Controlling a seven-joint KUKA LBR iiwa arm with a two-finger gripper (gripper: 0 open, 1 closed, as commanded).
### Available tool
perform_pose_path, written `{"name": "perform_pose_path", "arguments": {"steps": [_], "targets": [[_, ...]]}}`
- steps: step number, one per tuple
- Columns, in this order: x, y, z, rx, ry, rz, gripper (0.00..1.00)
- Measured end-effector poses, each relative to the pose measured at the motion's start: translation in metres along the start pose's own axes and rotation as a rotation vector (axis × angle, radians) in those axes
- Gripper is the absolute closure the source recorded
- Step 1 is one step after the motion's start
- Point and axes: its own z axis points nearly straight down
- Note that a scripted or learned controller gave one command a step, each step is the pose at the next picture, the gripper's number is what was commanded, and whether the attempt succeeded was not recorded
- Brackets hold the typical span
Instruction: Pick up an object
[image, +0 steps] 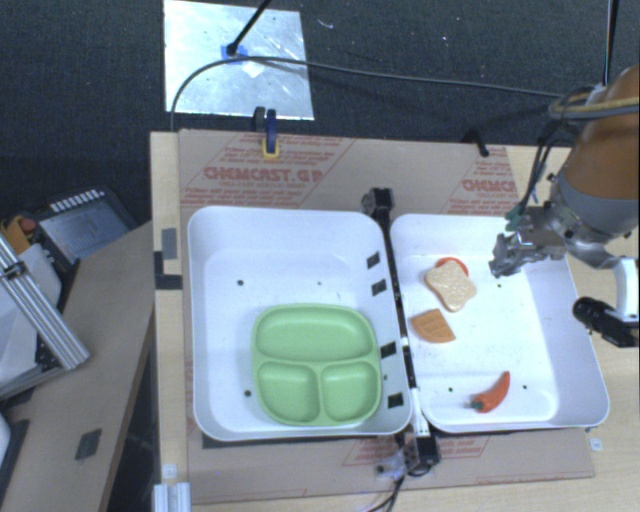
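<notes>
Right bin (560, 330): three food items, namely one bread slice (451, 287), one orange wedge (433, 326), one chili pepper (492, 392). Left bin (215, 250): one green divided plate (315, 363). Gripper (503, 258) hovers over right bin; finger state cannot be told.

Green sectioned tray (315, 363) in the left bin (215, 240); bread slice (451, 287), orange wedge (433, 326), red pepper (492, 391) and end effector (502, 262) beyond its right rim.
</notes>
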Motion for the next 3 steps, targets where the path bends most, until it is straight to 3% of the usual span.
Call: {"name": "perform_pose_path", "arguments": {"steps": [1, 3], "targets": [[0.052, -0.020, 0.004, 0.003, 0.001, 0.000, 1.00], [0.166, -0.038, 0.022, 0.002, 0.002, -0.001, 1.00]]}}
